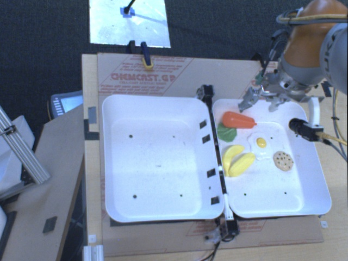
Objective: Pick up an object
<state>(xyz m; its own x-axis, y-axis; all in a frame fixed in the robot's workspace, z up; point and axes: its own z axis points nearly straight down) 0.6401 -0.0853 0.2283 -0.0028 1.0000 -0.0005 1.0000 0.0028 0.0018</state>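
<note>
Claw: the gripper (pixel 262 98) hangs over the back edge of the right bin (pixel 312 200), its two fingers spread apart with nothing between them. It sits just behind the toy carrot and looks clear of it.

Arm: the grey arm with its orange band (pixel 312 26) comes in from the right and leans down over the bin's far rim, which puts the fingers above the crowded back-left part of the bin.

Nearest candidate: the toy carrot (pixel 238 120), orange with a green top, lies on its side near the divider. By my reading it is the likeliest target, being closest to the fingers.

Other pieces: a yellow banana pair (pixel 238 161), a fried egg (pixel 260 144) and a cookie (pixel 283 160) lie flat on the bin floor, further toward the front.

Left bin: the left bin (pixel 109 162) sits beside the right one, joined by a row of black clips (pixel 212 156).

Stage: nothing is lifted; the pick seems to be at the approach.

Risk: the carrot's rounded body may roll out of a closing pinch.
</note>
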